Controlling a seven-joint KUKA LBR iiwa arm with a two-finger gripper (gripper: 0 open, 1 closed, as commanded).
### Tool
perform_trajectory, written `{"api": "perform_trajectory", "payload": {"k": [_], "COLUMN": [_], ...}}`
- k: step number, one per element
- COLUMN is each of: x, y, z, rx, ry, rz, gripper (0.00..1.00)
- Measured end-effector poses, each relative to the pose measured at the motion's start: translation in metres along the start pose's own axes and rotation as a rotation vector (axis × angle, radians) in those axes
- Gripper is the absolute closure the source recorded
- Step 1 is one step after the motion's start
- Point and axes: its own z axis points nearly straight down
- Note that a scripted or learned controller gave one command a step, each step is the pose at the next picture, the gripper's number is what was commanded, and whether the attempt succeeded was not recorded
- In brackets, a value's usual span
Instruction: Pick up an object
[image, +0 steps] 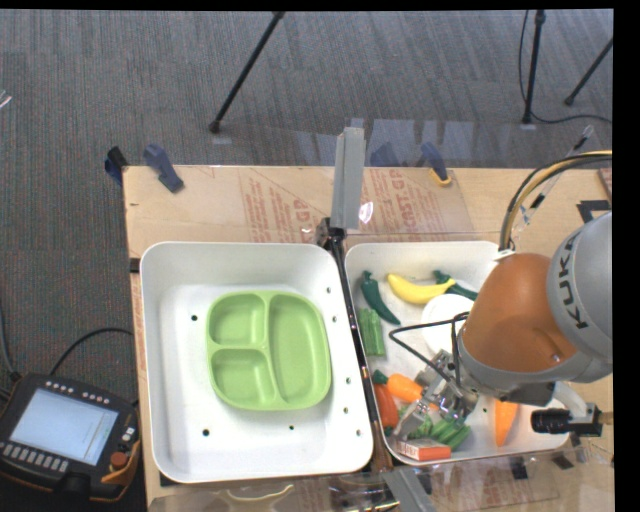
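Observation:
In the right bin (420, 250) lie several toy foods: a yellow banana (418, 289), a dark green pepper (377, 297), a green cucumber piece (372, 332), an orange carrot (403, 386) and another carrot (505, 421) at the right. My gripper (432, 400) reaches down into the bin's near part, over a cluster of green and orange pieces (438, 436). The orange wrist band (510, 320) hangs above it and hides part of a white plate (440, 318).
The left bin (170, 290) holds a green divided plate (268, 348). A metal post (348, 185) rises between the bins at the back. A teach pendant (65, 430) lies on the floor at the lower left.

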Motion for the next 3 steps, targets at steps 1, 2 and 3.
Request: {"api": "perform_trajectory", "payload": {"k": [1, 2, 3], "x": [0.001, -0.001, 0.029], "y": [0.002, 0.0, 0.054], "z": [0.0, -0.01, -0.122], "rx": [0.0, 0.001, -0.008], "ry": [0.0, -0.006, -0.009], "rz": [-0.03, -0.028, -0.013], "gripper": [0.0, 1.0, 1.0]}}
